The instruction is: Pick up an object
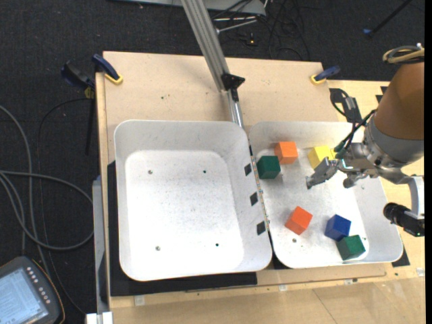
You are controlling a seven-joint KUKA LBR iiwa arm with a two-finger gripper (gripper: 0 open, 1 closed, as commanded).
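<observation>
Blocks, six in all, lie in the right bin (378,248); none is between the fingers. Bench (169,86) carries two white bins side by side; left bin (135,140) sits just beside the right one. Arm (405,113) reaches in from the right over the right bin's far right part. End effector (321,175) hangs above the bin floor, fingers parted and grasping nothing, just near of the yellow block (320,155). Orange block (286,152) and green block (268,167) sit close together at the bin's far left. Second orange block (299,219) lies near centre. Blue block (337,226) touches a second green block (351,246) at the near right.
</observation>
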